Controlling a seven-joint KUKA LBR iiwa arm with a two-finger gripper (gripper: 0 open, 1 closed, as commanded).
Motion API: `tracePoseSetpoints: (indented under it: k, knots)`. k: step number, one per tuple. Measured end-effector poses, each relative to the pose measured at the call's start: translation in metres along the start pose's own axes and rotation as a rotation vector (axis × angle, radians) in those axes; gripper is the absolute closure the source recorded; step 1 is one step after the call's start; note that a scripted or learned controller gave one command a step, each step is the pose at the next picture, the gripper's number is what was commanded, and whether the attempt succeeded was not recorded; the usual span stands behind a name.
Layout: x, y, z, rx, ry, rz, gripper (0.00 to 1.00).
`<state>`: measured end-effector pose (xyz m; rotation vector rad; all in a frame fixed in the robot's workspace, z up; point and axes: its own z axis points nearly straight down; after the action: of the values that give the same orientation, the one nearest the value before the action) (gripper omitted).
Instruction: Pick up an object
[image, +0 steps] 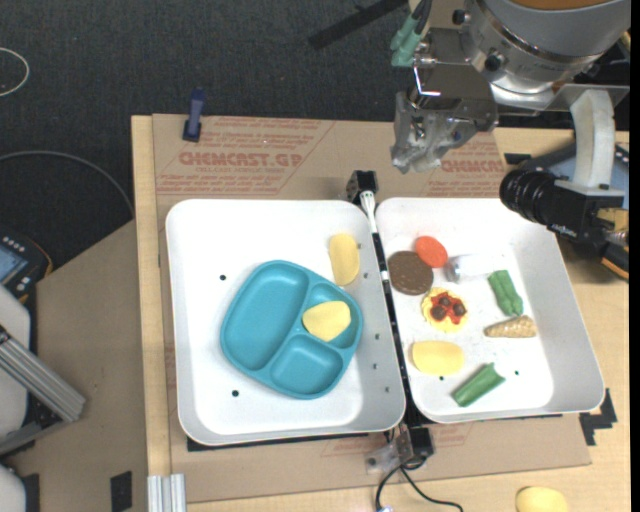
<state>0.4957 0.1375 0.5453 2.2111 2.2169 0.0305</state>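
1. Arm (540, 40) — cut off by the top edge; just its grey wrist and a sliver of the orange band are in frame, at far right.
2. Gripper (425, 150) — hangs above the cardboard bench top (250, 150), beyond the far rim of the right bin (560, 300). Its metal fingers blur together, so how far they are parted cannot be told; nothing is seen between them.
3. Right bin contents — an orange piece (431, 250), a brown disc (409, 272), a small grey item (455, 268) too small to identify, a green pod (504, 292), a yellow round with dark topping (445, 308), a tan cone (511, 327), a yellow slice (437, 356) and a green stick (477, 385).
4. Left bin (190, 300) — holds a teal divided plate (265, 325) with a yellow lump (326, 320) in one compartment; a pale yellow piece (343, 258) lies just beyond the plate.
5. Near right corner — a yellow object (540, 499), cut by the bottom edge.
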Motion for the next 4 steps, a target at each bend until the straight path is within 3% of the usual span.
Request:
tracePoseSetpoints:
  k: [1,2,3,4]
  knots:
    - [-0.021,-0.020,0.110,0.030,-0.009,0.006,1.00]
    - [-0.078,-0.022,0.204,0.033,-0.010,0.010,1.00]
    - [-0.003,-0.020,0.179,0.019,-0.005,-0.001,1.00]
    - [0.064,-0.014,0.001,0.003,0.002,-0.004,1.00]
